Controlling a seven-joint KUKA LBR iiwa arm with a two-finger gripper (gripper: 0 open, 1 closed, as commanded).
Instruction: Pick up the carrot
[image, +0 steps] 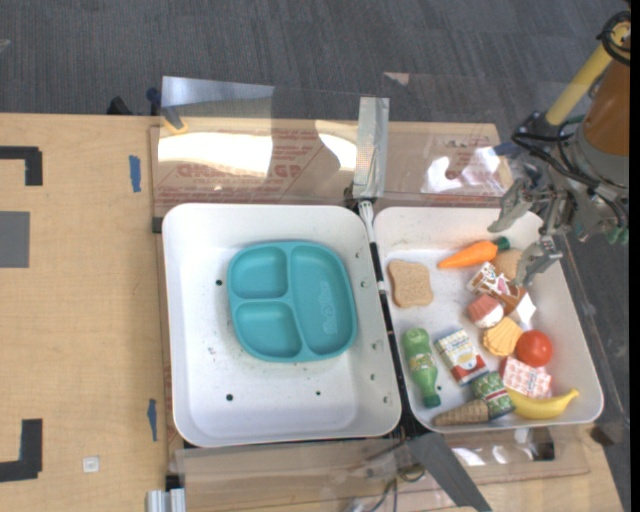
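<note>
Two bins sit side by side on the bench. The left bin (190, 380) has a teal tray (292, 300) in it, and the right bin (585, 385) is crowded with toy food. The carrot (467, 254) lies near the back of the right bin, orange tip pointing left toward the bread (410, 284), green top toward the right. It has some bare floor around it on the near-left side, but a small boxed item (494, 279) sits just below its leafy end.

The gripper (535, 230) hangs at the back right corner of that bin, just beside the carrot's green end and seemingly above it. Its fingers (514, 208) look spread apart with nothing between them, though the metalwork is cluttered enough that I wouldn't swear to how wide.

To my eye the step in hand is lining up for the grasp. Doing it well means shifting left so the fingers straddle the thick middle of the carrot, not the tapering tip or the leaves. The jaws should close across its short width, so the wrist wants turning square to the carrot's slant. Coming straight down would keep clear of the boxed item and the bin wall.
</note>
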